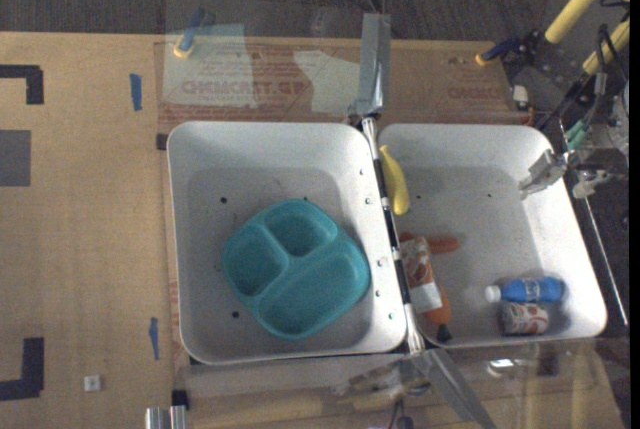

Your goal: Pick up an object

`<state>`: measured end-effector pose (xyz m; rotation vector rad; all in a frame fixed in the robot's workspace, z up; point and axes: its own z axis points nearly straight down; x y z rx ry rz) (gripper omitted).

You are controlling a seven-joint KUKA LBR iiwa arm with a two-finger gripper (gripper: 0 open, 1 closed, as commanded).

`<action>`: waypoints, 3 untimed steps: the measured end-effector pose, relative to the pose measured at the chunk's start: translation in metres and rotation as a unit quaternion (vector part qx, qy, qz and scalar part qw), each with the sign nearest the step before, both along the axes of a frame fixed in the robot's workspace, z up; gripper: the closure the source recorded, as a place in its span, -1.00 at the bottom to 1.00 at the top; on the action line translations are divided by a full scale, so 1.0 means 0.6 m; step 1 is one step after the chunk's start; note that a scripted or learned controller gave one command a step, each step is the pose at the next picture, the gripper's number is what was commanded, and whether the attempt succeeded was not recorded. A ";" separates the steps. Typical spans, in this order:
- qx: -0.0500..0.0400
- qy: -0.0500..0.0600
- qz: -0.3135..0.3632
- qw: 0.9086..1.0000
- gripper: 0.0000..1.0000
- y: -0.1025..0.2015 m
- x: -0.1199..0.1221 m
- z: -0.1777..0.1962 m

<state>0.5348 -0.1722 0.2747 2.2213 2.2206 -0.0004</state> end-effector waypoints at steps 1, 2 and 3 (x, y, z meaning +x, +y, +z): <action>0.001 0.001 -0.010 1.000 -1.00 -0.029 -0.055 -0.258; 0.001 0.002 -0.018 1.000 -1.00 -0.011 -0.090 -0.301; 0.001 0.001 -0.018 1.000 -1.00 -0.012 -0.090 -0.301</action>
